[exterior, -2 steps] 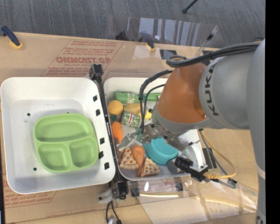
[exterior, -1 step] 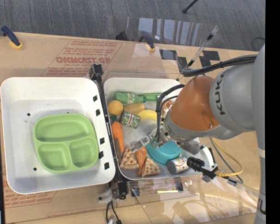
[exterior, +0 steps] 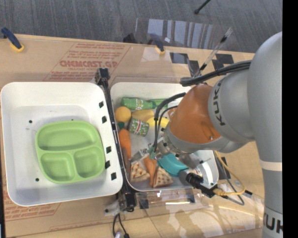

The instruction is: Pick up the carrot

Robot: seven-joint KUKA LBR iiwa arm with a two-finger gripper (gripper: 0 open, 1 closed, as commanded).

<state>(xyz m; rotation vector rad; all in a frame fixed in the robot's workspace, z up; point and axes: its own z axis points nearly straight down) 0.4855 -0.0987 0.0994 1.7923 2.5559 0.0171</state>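
The carrot (exterior: 124, 143) is a long orange stick lying lengthwise along the left wall of the right bin (exterior: 139, 87). My gripper (exterior: 154, 151) hangs low in that bin under the arm's orange band, a little to the right of the carrot and apart from it. It sits just above a short orange wedge (exterior: 150, 167). The wrist hides most of the gripper.
Around the carrot lie a yellow lemon (exterior: 122, 114), a green can (exterior: 138, 127), a green packet (exterior: 137, 103) and two pizza slices (exterior: 137, 172). A teal object (exterior: 172, 165) sits under the wrist. The left bin (exterior: 15, 98) holds a green divided plate (exterior: 42, 143).
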